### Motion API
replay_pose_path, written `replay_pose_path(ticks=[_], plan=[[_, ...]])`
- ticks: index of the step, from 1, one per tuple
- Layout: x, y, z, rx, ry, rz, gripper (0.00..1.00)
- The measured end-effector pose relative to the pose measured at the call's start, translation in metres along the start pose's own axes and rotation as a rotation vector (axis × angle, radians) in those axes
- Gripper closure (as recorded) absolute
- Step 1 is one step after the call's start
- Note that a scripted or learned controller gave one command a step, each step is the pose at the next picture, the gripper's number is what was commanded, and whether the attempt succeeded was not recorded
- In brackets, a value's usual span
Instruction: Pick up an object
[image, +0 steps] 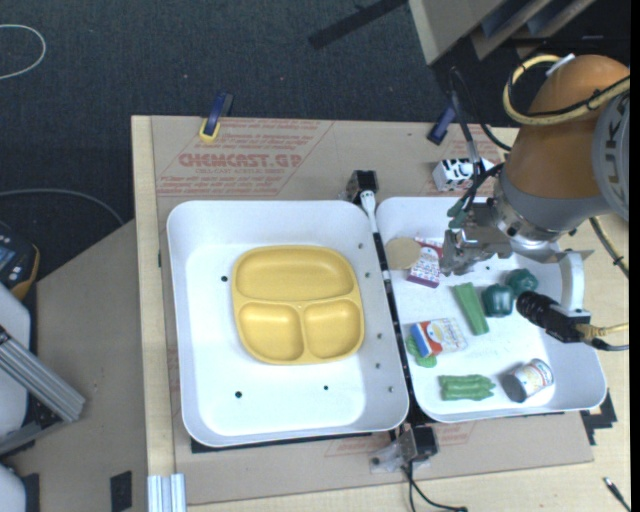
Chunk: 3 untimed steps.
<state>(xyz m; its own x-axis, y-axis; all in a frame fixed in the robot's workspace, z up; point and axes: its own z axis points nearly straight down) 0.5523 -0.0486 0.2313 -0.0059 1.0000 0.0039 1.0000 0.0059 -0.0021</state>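
The right bin (585, 385) holds several small objects. A purple and white packet (427, 267) lies at its upper left, beside a tan disc (402, 251). A green stick (470, 307) lies in the middle, with a dark teal lump (508, 291) to its right. A red, white and blue packet (434, 338) sits lower left, a green pod (466, 387) near the front wall, and a small can (527, 380) at the front right. My gripper (458, 258) hangs low over the bin's upper middle, just right of the purple packet and above the green stick.
The left bin (200, 380) holds a yellow divided tray (297, 303). A black clamp (361, 185) sits at the back between the bins. A small black and white object (455, 172) lies on the bench behind the right bin.
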Motion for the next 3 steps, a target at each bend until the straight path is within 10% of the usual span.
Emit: replay_pose_path(ticks=[3], plan=[[0.013, 0.001, 0.013, 0.003, -0.003, 0.006, 1.0]])
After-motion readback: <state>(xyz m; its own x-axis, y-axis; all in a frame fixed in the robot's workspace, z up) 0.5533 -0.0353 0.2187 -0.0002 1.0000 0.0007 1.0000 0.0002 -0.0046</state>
